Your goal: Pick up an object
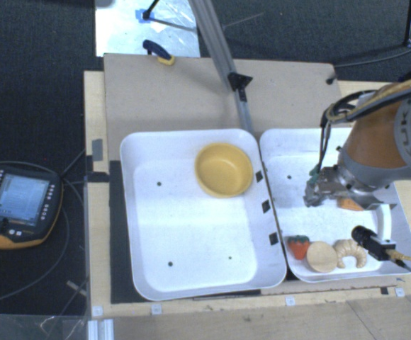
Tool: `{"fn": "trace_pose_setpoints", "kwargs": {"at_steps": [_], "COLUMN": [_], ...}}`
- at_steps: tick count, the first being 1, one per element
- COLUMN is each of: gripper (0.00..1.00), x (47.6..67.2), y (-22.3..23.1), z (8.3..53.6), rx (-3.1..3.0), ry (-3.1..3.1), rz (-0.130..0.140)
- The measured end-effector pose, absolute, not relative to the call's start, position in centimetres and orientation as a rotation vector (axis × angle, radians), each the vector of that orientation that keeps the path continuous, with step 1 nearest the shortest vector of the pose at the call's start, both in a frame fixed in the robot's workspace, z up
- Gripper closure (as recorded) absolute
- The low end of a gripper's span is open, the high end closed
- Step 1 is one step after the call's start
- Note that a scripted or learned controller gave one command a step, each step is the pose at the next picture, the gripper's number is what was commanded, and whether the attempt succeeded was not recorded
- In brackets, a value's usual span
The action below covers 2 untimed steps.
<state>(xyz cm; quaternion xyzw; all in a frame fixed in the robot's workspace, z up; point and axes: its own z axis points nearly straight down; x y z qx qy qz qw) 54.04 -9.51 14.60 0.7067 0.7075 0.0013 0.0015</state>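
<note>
My gripper [314, 195] hung low over the right bin [283, 147], near its middle, with the wrist and orange-banded arm [375, 144] reaching in from the right. From this slanted overhead view I could not tell how its parts were set, and nothing was visible in its grasp.

Candidate objects in the right bin lay along the near wall:
- A small red piece with a green top [298, 246], shaped like a toy tomato or strawberry, against the bin's near left corner.
- A round tan piece [322, 256], touching or just beside the red one.
- A pale crescent-shaped piece [350, 253], resembling a toy croissant, just beside the round one.
- A small orange item [350, 205], partly hidden behind my wrist; its shape could not be determined.

The left bin [191, 261] held a yellow bowl [224, 169] near its far right corner, standing upright and apart from everything else.

Handling judgement: the small pieces looked like light, rigid toy food with smooth, probably slippery surfaces. The three near-wall items sat crowded together, so a grasp risked nudging a neighbour. I judged the round piece best taken across its middle, and the crescent across its narrow body. The bowl appeared light and stiff; its rim was the only practical place to pinch.
</note>
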Motion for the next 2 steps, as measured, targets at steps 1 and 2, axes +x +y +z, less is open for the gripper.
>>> {"fn": "trace_pose_setpoints", "kwargs": {"at_steps": [1, 2], "gripper": [1.00, 1.00], "x": [54.2, 56.7], "y": [-9.5, -6.1], "z": [19.8, 20.0], "rx": [2.218, 2.217], "ry": [2.220, 2.225], "rz": [0.005, 0.002]}}
